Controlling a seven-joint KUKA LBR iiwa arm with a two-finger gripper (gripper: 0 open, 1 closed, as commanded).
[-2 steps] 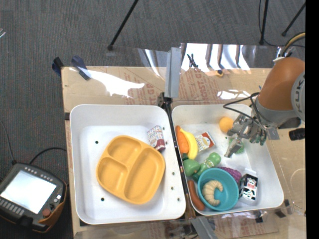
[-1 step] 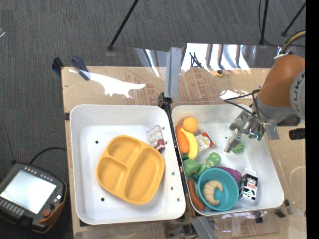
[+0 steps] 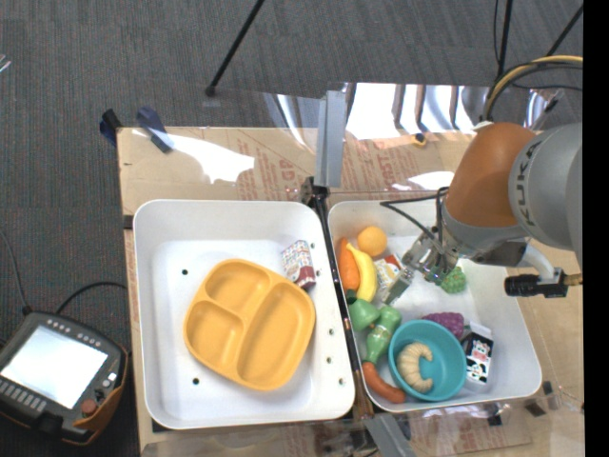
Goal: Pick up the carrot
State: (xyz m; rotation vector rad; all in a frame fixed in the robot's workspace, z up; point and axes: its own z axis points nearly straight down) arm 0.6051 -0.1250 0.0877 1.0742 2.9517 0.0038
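Robotics lab: tripod legs (image 3: 243, 34), teach pendant (image 3: 59, 367), carpet.

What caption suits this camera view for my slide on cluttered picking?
Gripper hovers in the right bin, just right of the carrot among toy foods.

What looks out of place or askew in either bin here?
One small carton lies tipped on its side beside the yellow divided plate in the left bin, apart from the other items crowded in the right bin.
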